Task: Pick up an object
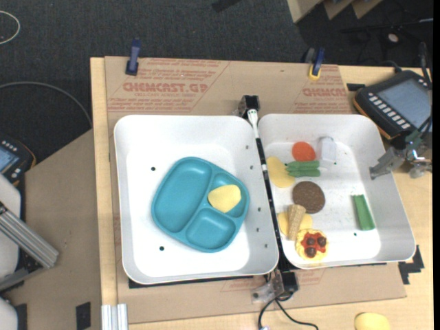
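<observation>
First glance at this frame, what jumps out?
The teal divided plate in the left bin, with a pale yellow piece in one compartment. Next, the cluster of toy food in the right bin: a brown round patty, an orange piece and a green stick lying apart. The tool sits over that bin's right rim.

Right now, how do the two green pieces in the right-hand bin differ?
The green stick near the bin's right side is bright green and lies alone, running up and down the picture. The green bean is darker, lies crosswise, and is packed among other toy foods, just under the red tomato and above the brown patty. Both are long, thin and lie flat.
</observation>
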